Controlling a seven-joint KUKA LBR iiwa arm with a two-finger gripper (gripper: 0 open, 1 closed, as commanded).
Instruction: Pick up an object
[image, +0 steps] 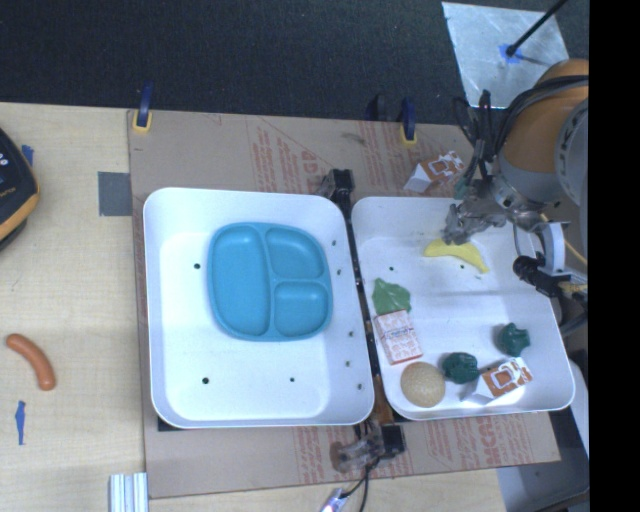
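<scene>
Going left to right, we saw the left bin (170, 300) holding a blue divided plate (268, 280) — not what the arm was working. In the right bin (545, 400) lay a green leafy toy (391, 296), a red-and-white packet (398, 336), a tan ball (422, 384) and, toward the far side, a yellow banana (458, 254). The gripper (463, 224) sat just above the banana's left end, approx. at the reach-and-descend step. We judged the next move needed a short drop, then a close across the banana. Whether the gripper was spread or closed we couldn't tell — nothing visibly held.
</scene>
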